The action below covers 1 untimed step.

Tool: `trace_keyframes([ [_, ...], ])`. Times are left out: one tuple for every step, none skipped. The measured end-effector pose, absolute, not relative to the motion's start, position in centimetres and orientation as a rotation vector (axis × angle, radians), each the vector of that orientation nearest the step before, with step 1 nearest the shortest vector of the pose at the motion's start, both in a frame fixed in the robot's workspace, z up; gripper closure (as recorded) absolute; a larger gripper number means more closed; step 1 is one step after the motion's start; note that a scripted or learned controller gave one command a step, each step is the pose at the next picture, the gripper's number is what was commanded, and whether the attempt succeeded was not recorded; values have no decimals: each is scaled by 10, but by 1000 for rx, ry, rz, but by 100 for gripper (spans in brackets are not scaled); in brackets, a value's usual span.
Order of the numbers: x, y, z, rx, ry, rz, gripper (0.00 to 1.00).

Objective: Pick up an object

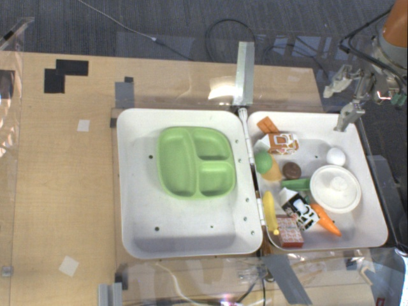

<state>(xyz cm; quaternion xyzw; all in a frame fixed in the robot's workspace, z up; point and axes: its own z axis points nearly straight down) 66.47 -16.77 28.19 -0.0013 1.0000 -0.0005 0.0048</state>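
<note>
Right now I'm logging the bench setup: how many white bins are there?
2. The left bin holds a green divided tray; the right bin, touching it, holds the small objects.

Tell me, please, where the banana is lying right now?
The banana lies in the right bin, along its left wall near the front, beside the black-and-white toy.

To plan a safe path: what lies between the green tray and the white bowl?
In the camera view, between the green tray and white bowl: the bins' rims, a green ball, a brown ball.
</note>
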Motion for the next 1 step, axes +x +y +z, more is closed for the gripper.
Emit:
trace_keyframes([
  [591, -172, 114, 215, 3137, 3, 0],
])
